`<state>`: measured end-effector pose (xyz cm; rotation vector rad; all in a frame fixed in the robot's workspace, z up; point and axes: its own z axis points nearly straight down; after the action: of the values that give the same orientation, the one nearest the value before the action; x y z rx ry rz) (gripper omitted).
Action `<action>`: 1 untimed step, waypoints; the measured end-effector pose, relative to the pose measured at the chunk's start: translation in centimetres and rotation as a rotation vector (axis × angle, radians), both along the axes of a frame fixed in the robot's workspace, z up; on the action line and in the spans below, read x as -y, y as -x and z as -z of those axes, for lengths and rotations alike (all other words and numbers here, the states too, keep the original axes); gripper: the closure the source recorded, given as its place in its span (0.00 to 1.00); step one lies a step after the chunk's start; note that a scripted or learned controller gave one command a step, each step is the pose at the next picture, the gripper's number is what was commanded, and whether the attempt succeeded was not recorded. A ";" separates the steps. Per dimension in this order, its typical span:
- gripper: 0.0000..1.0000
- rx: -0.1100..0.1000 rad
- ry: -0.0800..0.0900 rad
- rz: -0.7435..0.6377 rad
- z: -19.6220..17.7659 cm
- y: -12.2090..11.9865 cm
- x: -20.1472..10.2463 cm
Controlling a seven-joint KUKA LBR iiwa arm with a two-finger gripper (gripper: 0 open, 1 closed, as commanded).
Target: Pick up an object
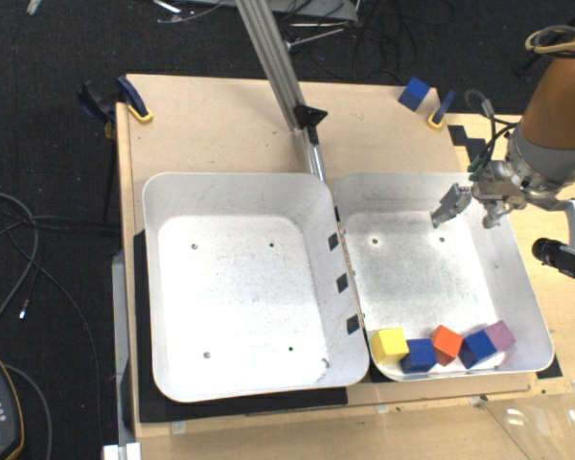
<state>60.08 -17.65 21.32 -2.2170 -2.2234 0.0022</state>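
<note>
Hanging: the gripper (470, 205) is up over the far right part of the right bin (412, 266), on the end of the grey and orange arm (556, 123).
Gripper: its two fingers are spread apart, one pointing left and one on the right, and there is nothing between them.
Blocks: five small blocks sit in a row along the near edge of the right bin.
Row from left to right: yellow block (390, 343), blue block (420, 355), orange block (448, 343), second blue block (478, 348), purple block (500, 334).
How they sit: the blocks are packed close, each one touching or just beside the next, hard against the near wall of the bin.
Left bin (230, 286): plain white with tiny specks.
Far off: one more blue cube (415, 93) lies on the wooden bench (211, 123), outside the bins, past the far edge.
Done so far: I think nothing is picked up yet, since all the blocks lie down flat and the gripper is bare.
Left to do: it looks like the whole pick is still ahead, moving over, going down, closing, and lifting.
Block and gripper: the blocks are well apart from the gripper, on the near side of the same bin, with the purple block and second blue block most in line below it.
</note>
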 end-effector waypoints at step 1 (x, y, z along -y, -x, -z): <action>0.00 -0.006 -0.003 -0.002 10.8 0.4 -5.2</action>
<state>59.64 -12.49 10.50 -2.2098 -2.2217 0.0053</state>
